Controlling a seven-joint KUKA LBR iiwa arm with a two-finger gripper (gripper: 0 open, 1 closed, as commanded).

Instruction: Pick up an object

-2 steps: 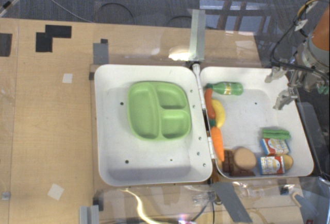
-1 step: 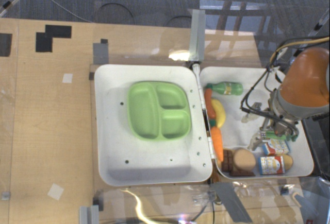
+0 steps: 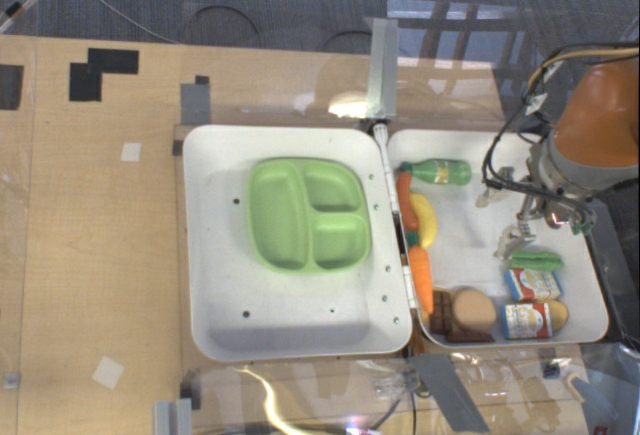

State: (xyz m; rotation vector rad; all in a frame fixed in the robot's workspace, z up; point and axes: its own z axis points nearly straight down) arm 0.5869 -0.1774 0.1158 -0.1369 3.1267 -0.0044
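I am watching the arm (image 3: 595, 128) reaching in from the right, its orange band hanging over the far right part of the right bin (image 3: 470, 213). The gripper (image 3: 522, 235) is pointing down into that bin, just above a small green-topped carton (image 3: 532, 278). I am seeing the fingers standing narrowly apart with nothing between them.

The right bin is holding all the loose things. A green bottle (image 3: 436, 172) is lying on its side at the far left. Below it a red pepper-like piece (image 3: 405, 198) and a yellow banana (image 3: 425, 220) are resting along the left wall, and an orange carrot (image 3: 421, 278) is lying nearer, also against that wall. At the near edge a bread roll (image 3: 474, 309) is sitting on something dark brown (image 3: 450, 327), and just right of it a can (image 3: 528, 319) is lying on its side, touching the carton above it.

The left bin (image 3: 215, 253) is carrying a green divided plate (image 3: 305, 214), sitting slightly far of centre. Both bins are sitting on the wooden table (image 3: 90, 253).
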